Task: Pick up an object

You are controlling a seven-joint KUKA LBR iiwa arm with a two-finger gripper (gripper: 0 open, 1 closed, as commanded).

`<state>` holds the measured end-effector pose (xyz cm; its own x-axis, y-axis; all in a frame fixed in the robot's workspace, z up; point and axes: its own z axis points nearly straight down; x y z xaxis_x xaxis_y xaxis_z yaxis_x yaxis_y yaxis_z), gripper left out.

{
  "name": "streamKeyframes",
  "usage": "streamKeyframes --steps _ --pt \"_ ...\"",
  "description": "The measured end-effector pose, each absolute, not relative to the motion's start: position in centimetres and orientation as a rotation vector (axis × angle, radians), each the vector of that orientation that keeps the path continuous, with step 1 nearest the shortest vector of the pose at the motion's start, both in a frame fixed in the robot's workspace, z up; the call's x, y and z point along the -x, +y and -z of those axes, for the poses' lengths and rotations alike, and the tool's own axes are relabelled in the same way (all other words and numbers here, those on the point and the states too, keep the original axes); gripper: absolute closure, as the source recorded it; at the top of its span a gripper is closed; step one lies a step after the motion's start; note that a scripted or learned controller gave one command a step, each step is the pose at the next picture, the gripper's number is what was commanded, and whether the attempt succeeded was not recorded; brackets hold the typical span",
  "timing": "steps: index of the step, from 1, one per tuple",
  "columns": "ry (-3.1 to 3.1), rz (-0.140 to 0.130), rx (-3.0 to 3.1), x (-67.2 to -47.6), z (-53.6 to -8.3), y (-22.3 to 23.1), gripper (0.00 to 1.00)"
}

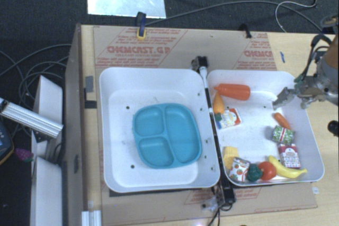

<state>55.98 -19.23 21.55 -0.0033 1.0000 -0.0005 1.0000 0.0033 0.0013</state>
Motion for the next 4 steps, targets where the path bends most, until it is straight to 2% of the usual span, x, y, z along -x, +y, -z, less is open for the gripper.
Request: streamKeyframes --steps 1,2,3,4 --pt "2.222 -0.003 -2.215 -56.4 -9.5 -20.5 0.00" --pt "2.224 -0.004 -2.215 -54.5 -18.4 -12.2 0.00" --pt "2.223 0.000 -2.220 -51.2 -14.2 -10.5 0.00" --pt "2.222 -0.001 -2.220 -51.0 -8.4 -9.7 0.00"
